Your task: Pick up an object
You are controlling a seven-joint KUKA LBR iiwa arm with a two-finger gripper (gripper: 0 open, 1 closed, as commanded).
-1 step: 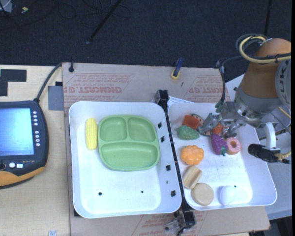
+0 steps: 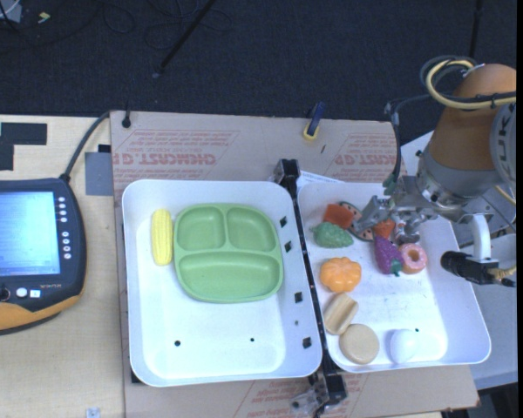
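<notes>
Gripper (image 2: 385, 220) low in the right bin (image 2: 471, 338), just above-left of the purple toy (image 2: 385, 254) (open or closed: cannot tell), so centre on one piece, clear of the pink donut (image 2: 412, 259) touching it, before lifting.

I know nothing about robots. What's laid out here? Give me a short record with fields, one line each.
left bin: green divided plate, yellow corn beside it
right bin: orange pumpkin, green leafy piece, purple toy, pink donut, bread roll, round biscuit, white egg
gripper: low over the right bin's far end, near the purple toy
held: nothing seen between the fingers
left of bins: handheld screen pendant
</notes>
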